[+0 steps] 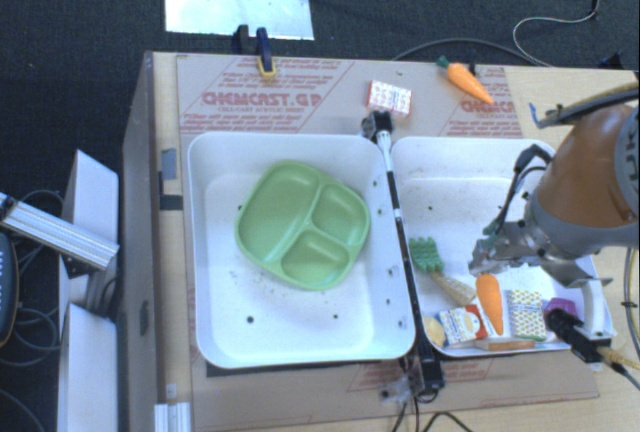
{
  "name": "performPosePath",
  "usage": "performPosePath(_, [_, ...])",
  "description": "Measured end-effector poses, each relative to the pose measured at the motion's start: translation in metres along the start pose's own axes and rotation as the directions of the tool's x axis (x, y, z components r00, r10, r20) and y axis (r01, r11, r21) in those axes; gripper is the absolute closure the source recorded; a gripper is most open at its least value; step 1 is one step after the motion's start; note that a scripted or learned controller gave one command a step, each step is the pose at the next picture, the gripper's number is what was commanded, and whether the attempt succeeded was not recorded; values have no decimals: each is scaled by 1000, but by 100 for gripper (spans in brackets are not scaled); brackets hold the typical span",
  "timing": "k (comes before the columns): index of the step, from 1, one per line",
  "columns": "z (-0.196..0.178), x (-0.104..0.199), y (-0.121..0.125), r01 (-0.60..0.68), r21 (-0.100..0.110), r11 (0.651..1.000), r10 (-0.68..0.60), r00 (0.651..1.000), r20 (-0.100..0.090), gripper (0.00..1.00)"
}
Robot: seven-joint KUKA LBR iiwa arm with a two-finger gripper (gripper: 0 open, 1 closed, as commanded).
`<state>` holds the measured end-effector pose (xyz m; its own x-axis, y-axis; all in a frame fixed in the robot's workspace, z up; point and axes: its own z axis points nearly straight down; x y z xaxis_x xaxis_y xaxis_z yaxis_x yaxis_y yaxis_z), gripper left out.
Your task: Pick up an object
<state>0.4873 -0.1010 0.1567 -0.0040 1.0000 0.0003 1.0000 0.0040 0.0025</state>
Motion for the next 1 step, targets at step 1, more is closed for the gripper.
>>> performPosePath(1, [-49, 64, 20, 0, 0, 1000, 0, 1000, -1, 100])
